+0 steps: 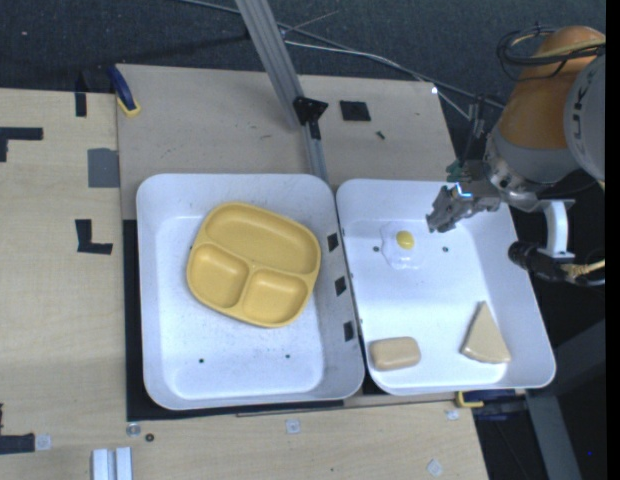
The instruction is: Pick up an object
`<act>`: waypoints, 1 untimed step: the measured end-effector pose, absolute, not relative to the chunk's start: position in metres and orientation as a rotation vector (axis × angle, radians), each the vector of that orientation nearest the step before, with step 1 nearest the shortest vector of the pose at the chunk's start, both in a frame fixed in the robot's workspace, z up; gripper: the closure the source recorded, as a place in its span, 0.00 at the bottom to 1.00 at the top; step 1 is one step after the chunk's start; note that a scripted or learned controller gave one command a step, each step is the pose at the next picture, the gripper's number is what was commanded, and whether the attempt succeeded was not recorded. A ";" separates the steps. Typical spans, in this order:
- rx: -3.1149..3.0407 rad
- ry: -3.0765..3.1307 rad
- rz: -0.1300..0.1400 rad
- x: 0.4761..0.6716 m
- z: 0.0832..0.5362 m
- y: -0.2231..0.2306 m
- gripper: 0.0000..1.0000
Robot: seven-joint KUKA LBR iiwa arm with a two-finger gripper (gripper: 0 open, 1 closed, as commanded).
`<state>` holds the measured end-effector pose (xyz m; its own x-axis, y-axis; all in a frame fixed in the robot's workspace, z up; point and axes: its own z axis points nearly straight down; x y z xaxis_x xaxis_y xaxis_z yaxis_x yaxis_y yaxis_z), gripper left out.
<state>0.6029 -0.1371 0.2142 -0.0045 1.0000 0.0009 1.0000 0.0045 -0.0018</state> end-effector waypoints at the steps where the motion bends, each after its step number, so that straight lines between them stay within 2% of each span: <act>1: -2.212 -2.227 0.001 0.604 0.210 -0.074 1.00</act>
<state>0.6039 -0.0738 0.2105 -0.0066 1.0000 0.0017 1.0000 0.0066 -0.0026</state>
